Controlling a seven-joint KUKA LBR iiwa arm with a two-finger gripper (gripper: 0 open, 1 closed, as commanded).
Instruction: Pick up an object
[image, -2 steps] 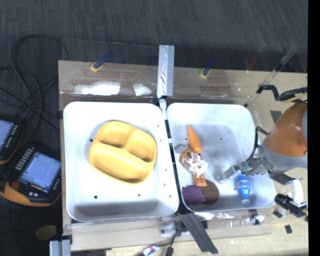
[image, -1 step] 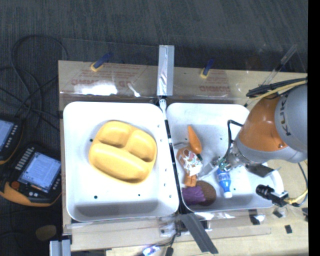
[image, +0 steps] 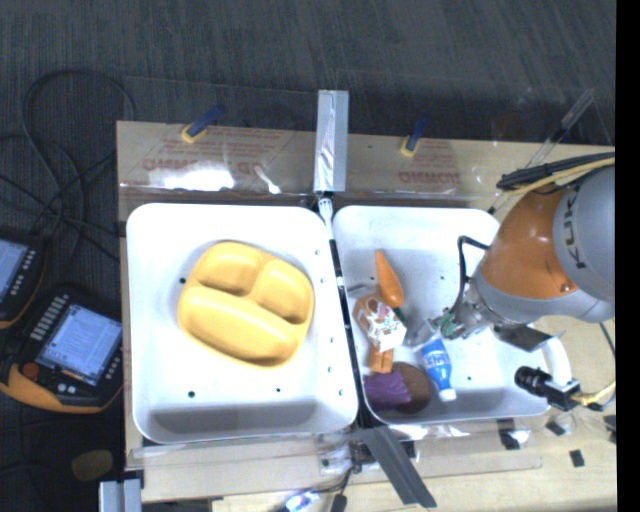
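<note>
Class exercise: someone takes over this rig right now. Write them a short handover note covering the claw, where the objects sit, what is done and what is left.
Claw: low in the right bin, beside the small blue-and-white bottle; its grip state can't be read from this angle, and nothing is visibly held.
Right bin also holds an orange carrot-shaped piece, a printed figure toy and a dark purple object, clustered at its left side.
Left bin: a large yellow bread-shaped object.
Done: arm is down among the objects.
Left: grasp one and lift it.

Grey arm (image: 590, 240) entering from right, orange wrist band bent low, gripper (image: 450, 323) (partly hidden) pointing down-left
</note>
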